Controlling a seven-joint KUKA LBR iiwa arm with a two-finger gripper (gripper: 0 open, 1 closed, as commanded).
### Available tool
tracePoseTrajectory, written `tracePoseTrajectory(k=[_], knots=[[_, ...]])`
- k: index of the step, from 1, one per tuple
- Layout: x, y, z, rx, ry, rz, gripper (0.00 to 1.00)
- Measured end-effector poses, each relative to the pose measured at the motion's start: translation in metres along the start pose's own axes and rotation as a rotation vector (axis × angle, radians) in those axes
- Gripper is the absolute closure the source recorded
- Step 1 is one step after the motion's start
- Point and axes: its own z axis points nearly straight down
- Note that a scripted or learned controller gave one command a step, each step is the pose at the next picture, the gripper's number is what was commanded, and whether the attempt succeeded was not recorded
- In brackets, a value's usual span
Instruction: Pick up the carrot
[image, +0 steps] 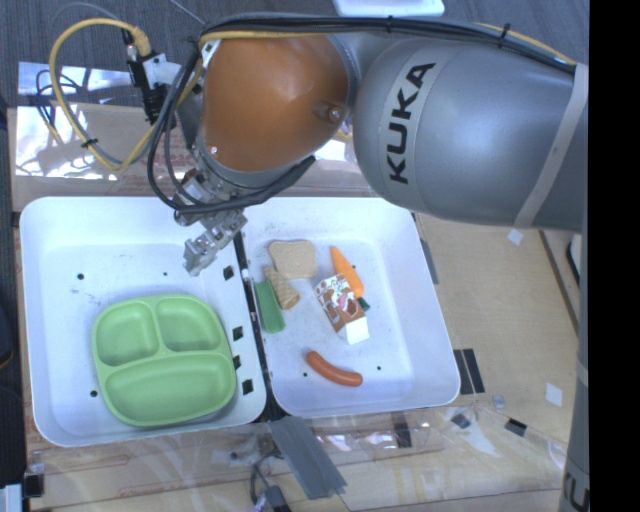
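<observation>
The carrot (346, 270) is a small orange piece with a green tip, lying in the right bin (420, 345) beside a printed carton (341, 305). My gripper (210, 245) hangs over the back of the left bin (50, 300), close to the wall between the two bins. It is well to the left of the carrot and not touching it. Nothing shows between its metal fingers (198, 252).
A green divided plate (160, 357) sits in the left bin. In the right bin lie a bread slice (291, 260), a cracker-like piece (283, 288), a green stick (269, 306) and a sausage (333, 369). Yellow and black cables (90, 90) loop behind the bins.
</observation>
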Motion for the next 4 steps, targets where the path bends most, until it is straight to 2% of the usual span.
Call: tracePoseTrajectory(k=[1, 2, 3, 4], knots=[[-0.048, -0.023, -0.015, -0.003, -0.003, -0.224, 1.00], [-0.100, -0.007, -0.014, -0.007, -0.005, -0.628, 1.00], [-0.105, 0.003, 0.018, -0.009, -0.005, -0.819, 1.00], [-0.105, 0.004, 0.032, -0.010, -0.003, -0.586, 1.00]])
